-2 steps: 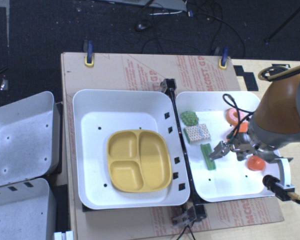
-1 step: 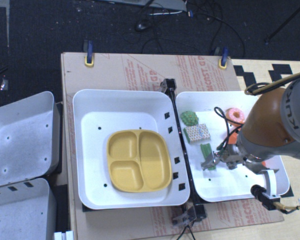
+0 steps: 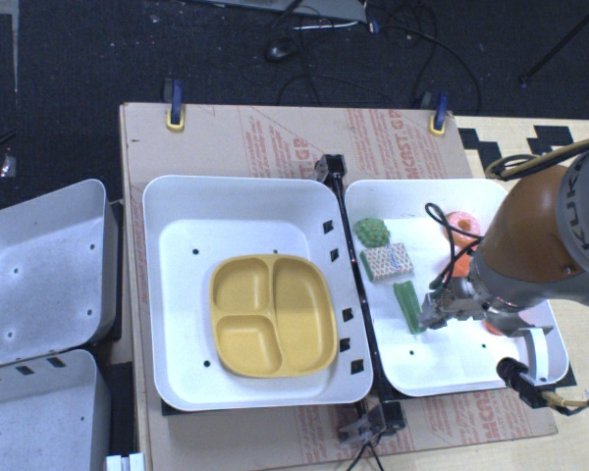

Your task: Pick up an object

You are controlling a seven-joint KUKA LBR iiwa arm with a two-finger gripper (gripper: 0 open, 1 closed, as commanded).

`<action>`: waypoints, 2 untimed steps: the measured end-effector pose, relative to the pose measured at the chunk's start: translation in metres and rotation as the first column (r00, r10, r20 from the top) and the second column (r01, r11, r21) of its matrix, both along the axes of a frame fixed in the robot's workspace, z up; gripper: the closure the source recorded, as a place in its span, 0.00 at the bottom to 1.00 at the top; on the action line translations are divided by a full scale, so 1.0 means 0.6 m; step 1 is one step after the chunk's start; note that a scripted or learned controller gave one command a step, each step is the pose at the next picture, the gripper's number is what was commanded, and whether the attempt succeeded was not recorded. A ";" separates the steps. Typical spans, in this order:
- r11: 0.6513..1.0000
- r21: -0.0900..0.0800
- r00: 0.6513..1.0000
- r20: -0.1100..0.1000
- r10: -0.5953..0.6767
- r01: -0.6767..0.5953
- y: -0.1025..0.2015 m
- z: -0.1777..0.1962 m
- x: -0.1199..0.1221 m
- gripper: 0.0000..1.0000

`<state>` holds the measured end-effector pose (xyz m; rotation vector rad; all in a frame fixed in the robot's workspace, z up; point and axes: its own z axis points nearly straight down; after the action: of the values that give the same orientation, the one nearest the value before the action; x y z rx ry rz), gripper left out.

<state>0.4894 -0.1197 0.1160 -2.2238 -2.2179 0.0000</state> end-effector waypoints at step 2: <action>1.000 -0.002 1.000 0.005 0.005 -0.005 0.013 0.155 -0.005 1.00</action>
<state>0.4865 -0.1120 0.2092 -2.2214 -2.2271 -0.0034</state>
